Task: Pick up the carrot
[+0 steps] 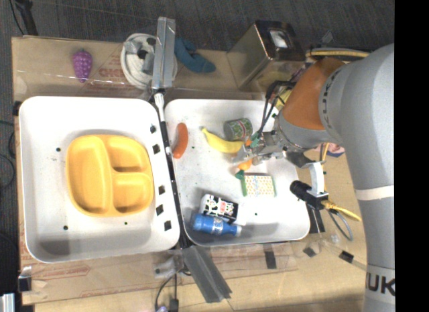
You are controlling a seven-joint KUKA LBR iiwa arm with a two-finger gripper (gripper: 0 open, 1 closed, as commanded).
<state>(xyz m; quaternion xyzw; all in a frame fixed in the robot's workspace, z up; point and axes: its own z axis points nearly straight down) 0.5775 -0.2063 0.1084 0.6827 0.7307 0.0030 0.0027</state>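
My claw (pixel 258 148) hung right over the little carrot (pixel 244 165), which pointed slantways. I could not tell if it was open.

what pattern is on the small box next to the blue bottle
Black and white blotches, like cowhide, on the small box beside the blue bottle; camera view.

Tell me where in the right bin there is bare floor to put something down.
In the right bin, bare floor lies in the upper left corner above the sausage, in the lower right past the blue bottle, and left of the green card. It is crowded around the banana, the can and the pincer.
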